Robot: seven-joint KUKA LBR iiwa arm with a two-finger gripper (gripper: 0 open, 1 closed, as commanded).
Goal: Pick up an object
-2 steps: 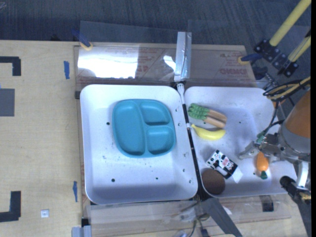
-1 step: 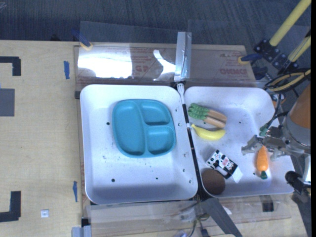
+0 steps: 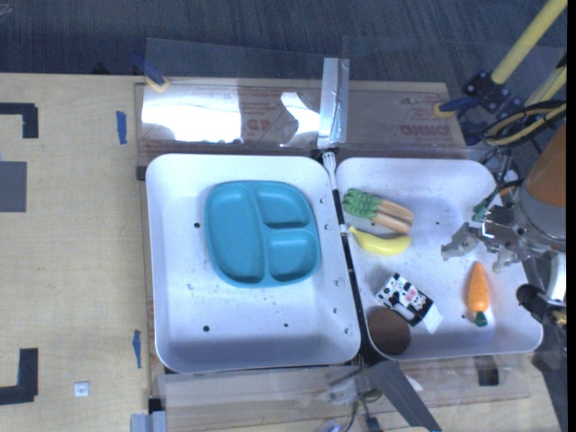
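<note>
The right bin [image 3: 432,183] holds several toys. An orange carrot [image 3: 478,288] with a green tip lies near its right wall. A yellow banana [image 3: 381,240] lies against a tan stick with a green top [image 3: 376,209] near the divider. A black-and-white block [image 3: 405,299] and a brown round piece [image 3: 389,329] sit at the front. My gripper [image 3: 475,252] hangs over the right side of this bin, just behind the carrot. Its fingers are spread open and hold nothing.
The left bin [image 3: 180,322] carries a blue divided plate [image 3: 263,232]. A clear panel and a metal post [image 3: 331,102] stand behind the bins. Yellow and black cables [image 3: 508,115] lie at the far right. Bare wooden bench [image 3: 63,241] stretches to the left.
</note>
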